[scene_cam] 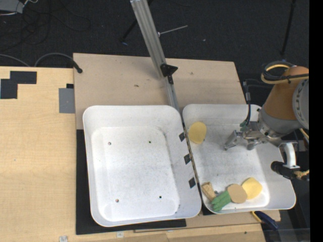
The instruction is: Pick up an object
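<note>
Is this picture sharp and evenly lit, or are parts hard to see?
Camera view: both white bins are brightly, evenly lit with only soft shadows; the floor behind is nearly black; the gripper looks soft, its fingers hard to make out; the small objects at the right bin's near edge blur together.

Right bin (275, 198) holds all candidate objects. Pale yellow rounded piece (197, 132) lies alone near the bin's left wall, upper part, well apart from the rest. Cluster at the lower edge: yellow rounded block (252, 188) touching a tan disc (236, 193) on its left; green object (220, 201) just beside the disc, lying at a slant; small tan piece (207, 190), possibly wooden, against the green object's upper left, near the bin's left wall. All rest on the bin floor.
</note>
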